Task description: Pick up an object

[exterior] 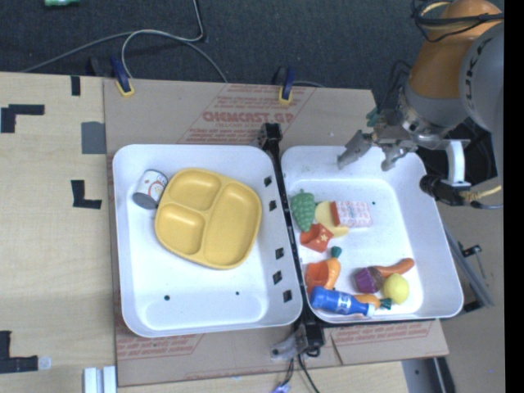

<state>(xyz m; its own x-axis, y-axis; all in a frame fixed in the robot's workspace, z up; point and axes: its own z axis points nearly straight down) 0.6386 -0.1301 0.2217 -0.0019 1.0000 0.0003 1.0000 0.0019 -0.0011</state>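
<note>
Toys (348, 252) below splayed pincer (370, 157)

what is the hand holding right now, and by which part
Nothing is held. The hand hangs open over the far edge of the right bin, its fingers spread with only bare bin between them, apart from the toys nearer the middle.

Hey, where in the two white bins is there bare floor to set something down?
Left bin: a bare strip along its near edge, below the yellow plate. Right bin: bare at the far end under the gripper and along its right wall. Crowded around the toy food in its near left part.
</note>
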